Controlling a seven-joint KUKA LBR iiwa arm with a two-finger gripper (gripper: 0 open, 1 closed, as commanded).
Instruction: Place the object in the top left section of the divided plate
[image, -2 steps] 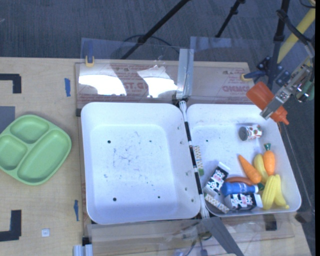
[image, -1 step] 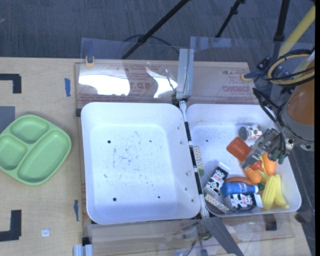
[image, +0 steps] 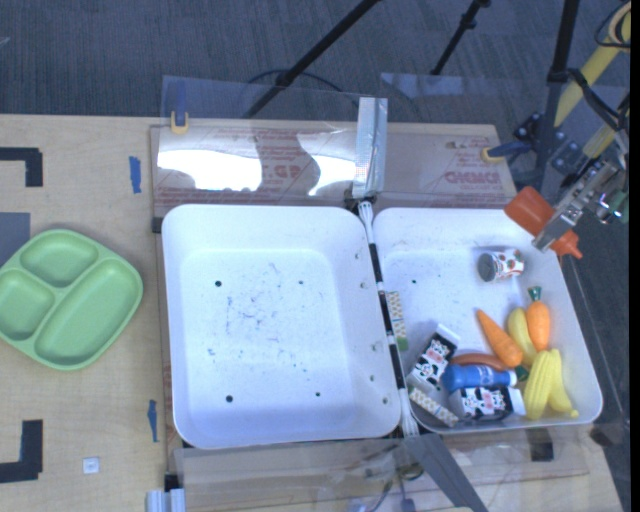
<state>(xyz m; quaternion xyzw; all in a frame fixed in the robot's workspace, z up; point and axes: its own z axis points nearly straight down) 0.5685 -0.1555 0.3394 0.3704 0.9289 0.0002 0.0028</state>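
A green divided plate lies on the wooden bench at the far left, outside the bins. Its three sections hold nothing. The toys lie in the right bin: a small can on its side, two orange carrots, yellow bananas, a blue bottle and two cow-patterned cartons. My gripper hangs over the right bin's upper right corner, just above and right of the can. Orange parts sit on either side of it. I see nothing held in it.
The left bin lies between the plate and the toys. A taped divider stands behind the seam between the bins. Tripod legs and cables cross the dark floor at the back.
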